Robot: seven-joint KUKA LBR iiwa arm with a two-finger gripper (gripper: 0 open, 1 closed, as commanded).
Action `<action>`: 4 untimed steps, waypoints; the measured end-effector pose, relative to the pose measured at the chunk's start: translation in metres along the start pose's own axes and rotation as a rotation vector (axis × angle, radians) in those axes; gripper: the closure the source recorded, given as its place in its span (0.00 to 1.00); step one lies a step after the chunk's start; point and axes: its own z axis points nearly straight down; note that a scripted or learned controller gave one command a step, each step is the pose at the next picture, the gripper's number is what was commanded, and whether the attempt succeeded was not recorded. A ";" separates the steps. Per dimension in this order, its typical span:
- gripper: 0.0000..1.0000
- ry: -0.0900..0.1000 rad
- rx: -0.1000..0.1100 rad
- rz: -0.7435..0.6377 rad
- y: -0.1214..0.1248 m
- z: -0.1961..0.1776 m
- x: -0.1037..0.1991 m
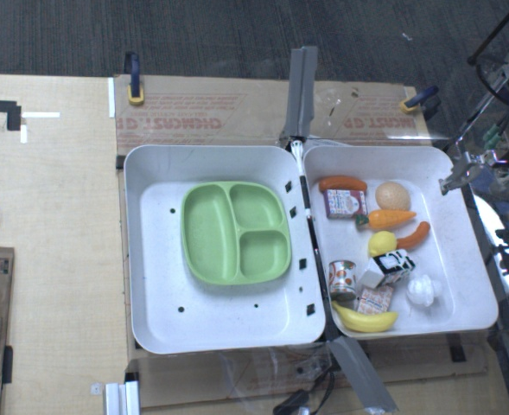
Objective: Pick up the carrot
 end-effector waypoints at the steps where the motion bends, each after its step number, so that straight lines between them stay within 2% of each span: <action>1: 0.00 0.000 0.000 -0.232 0.016 0.098 0.042; 2: 0.00 -0.007 -0.012 -0.398 0.033 0.188 0.029; 3: 1.00 -0.010 -0.017 -0.395 0.035 0.178 0.027; 4: 1.00 -0.001 -0.005 -0.454 0.078 0.123 0.081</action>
